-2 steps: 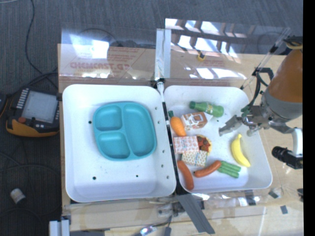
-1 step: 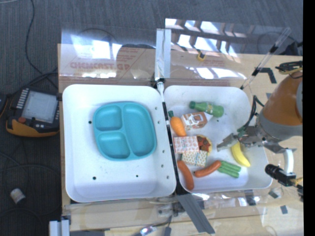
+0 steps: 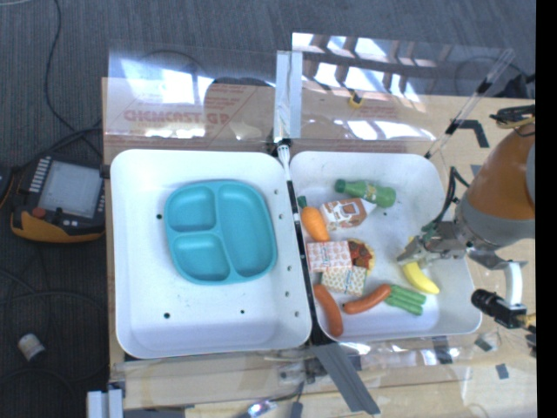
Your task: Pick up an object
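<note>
The gripper (image 3: 416, 252) is seen low in the right bin (image 3: 435, 174), just above the banana (image 3: 422, 278); whether its jaws are open cannot be told.

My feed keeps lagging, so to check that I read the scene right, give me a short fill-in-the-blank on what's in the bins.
1. The blue plate lies in the ____ bin.
2. The plate has ____ compartments.
3. The pincer hovers just above the yellow ____.
4. The green bottle lies in the ____ bin.

Missing words: left; three; banana; right
</note>
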Controlling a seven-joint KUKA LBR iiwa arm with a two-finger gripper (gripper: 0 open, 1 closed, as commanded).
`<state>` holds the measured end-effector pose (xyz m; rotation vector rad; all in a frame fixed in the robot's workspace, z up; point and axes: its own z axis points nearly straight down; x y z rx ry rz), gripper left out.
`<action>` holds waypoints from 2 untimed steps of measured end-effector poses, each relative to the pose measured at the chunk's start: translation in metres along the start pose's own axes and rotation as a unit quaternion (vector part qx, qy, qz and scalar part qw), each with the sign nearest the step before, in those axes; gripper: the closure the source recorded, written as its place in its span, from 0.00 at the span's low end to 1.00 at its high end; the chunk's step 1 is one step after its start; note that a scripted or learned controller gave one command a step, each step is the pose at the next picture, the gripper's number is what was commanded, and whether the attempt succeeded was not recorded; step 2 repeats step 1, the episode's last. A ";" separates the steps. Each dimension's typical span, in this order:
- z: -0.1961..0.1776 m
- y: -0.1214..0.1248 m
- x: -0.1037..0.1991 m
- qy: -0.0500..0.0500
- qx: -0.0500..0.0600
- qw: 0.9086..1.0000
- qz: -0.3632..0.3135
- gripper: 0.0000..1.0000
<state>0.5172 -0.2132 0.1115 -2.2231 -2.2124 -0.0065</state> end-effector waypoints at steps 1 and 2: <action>-0.088 0.043 0.045 -0.003 0.000 0.998 -0.062 1.00; -0.088 0.043 0.045 -0.003 0.000 0.998 -0.062 1.00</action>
